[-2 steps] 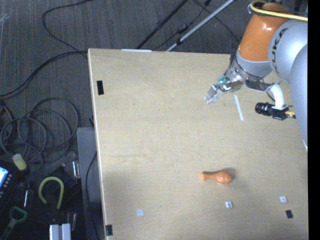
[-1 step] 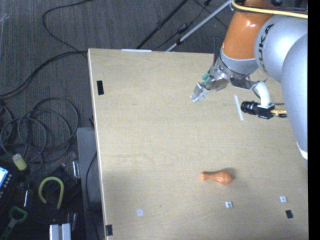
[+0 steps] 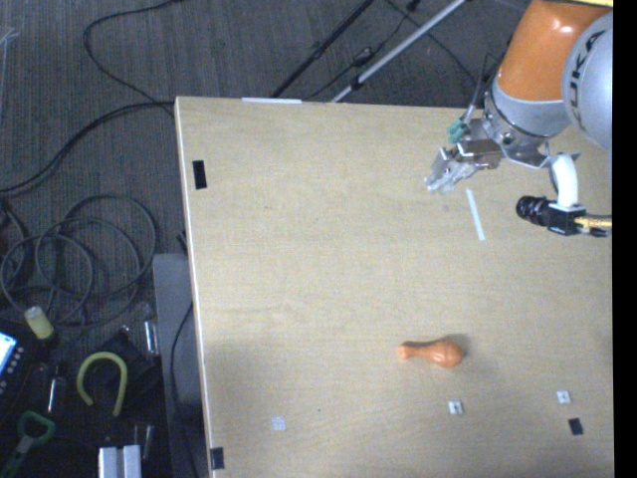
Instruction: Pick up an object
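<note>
The arm [image 3: 557, 58], grey with an orange band, reaches in from the upper right and hangs over the far right part of the pale wooden counter [image 3: 318, 247]. Its gripper [image 3: 445, 176] points down and to the left, close above the surface. The metal tips are small and blurred here, so whether they are open or closed cannot be told; nothing can be made out between them.

Just beside the gripper, to its lower right, a thin white stick [image 3: 476, 214] lies flat on the counter, slanting slightly. Near the arm's right side, a black and yellow part [image 3: 552, 214] sticks out sideways.

An orange object [image 3: 434, 352], perhaps a small gourd-shaped toy with a narrow neck pointing left, lies on the counter well apart from the gripper, toward the near edge. A few small dark and pale marks dot the counter around it.

Off the counter's left side, black cables [image 3: 80, 257] coil on the grey carpet beside a green hook-shaped tool [image 3: 103, 376].
</note>
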Tool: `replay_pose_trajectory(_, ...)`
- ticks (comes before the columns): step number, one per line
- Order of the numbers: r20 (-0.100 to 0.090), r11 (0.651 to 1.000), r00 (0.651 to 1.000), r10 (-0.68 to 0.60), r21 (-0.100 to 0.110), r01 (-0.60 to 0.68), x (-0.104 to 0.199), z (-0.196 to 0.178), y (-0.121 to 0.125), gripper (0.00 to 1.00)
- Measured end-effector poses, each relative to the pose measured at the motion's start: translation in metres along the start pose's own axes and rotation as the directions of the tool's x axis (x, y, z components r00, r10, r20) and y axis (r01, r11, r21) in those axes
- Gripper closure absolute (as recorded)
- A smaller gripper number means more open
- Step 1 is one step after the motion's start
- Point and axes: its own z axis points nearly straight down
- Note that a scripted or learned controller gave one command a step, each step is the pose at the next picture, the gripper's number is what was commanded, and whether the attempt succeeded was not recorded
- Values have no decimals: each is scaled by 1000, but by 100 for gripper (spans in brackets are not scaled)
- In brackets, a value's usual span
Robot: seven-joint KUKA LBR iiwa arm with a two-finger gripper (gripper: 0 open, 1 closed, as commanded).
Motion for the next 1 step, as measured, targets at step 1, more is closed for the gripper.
replay_pose_trajectory(1, -1, 992, 992, -127, 1, 127, -37, 30, -47, 100)
